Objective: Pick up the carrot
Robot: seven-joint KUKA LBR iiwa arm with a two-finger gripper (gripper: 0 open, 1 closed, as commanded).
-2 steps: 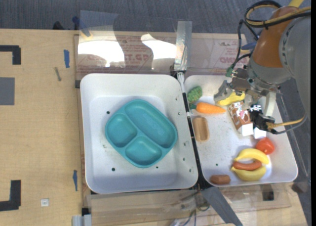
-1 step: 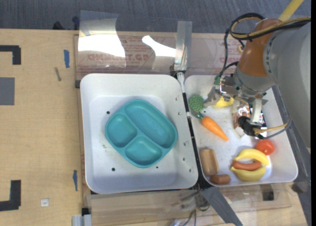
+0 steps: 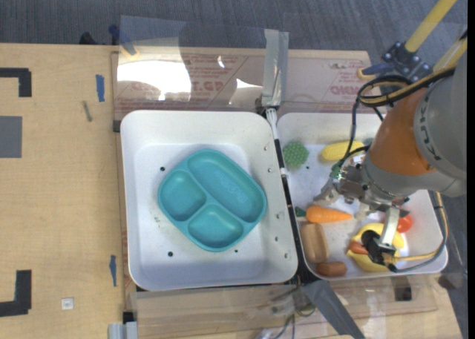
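The orange carrot [image 3: 327,215] with a small green top lies on its side in the right bin [image 3: 312,174], near that bin's left wall. My gripper [image 3: 339,188] hangs just above and slightly right of the carrot, under the orange-banded wrist. The carrot rests on the bin floor, and nothing shows between the gripper's tips.
The right bin also holds a green bumpy ball [image 3: 295,153], a yellow piece [image 3: 341,150], a tan bun [image 3: 314,242], a brown sausage [image 3: 332,268] and yellow and red toys [image 3: 365,247]. The left bin [image 3: 141,152] holds a teal divided plate [image 3: 211,198].
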